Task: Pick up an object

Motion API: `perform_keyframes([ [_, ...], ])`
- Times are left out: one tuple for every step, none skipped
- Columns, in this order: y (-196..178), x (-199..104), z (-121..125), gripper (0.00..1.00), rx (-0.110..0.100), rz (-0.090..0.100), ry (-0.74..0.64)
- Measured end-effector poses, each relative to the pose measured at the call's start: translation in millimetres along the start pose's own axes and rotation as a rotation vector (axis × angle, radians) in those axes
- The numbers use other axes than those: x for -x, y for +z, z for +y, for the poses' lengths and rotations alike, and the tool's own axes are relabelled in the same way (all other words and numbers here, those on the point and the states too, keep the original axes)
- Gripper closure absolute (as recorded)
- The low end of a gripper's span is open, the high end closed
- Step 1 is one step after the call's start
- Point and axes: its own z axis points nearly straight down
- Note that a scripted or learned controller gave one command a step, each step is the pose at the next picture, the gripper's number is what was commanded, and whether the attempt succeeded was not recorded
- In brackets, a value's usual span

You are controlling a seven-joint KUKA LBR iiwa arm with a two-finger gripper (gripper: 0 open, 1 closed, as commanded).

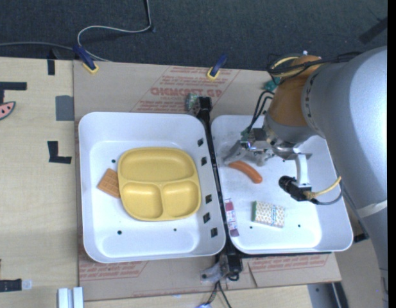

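The pincer point(244, 151) hangs low in the right bin point(313, 233), just above an orange sausage point(246, 170); whether its fingers are spread I cannot tell.

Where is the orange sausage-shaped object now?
The orange object lies in the right bin, toward its upper left, just below the tool and above the small patterned packet.

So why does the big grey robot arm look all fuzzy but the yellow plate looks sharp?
In the camera view the arm sits much closer to the lens, so it blurs, while the yellow plate down in the left bin is crisp. The light is soft and even, with faint shadows beside the orange sausage and mild glare on the bin's white walls.
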Motion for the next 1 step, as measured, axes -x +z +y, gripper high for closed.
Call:
perform_keyframes([
  [-9.4, 0.3, -0.3, 1.0, -0.001, -0.001, -0.001],
])
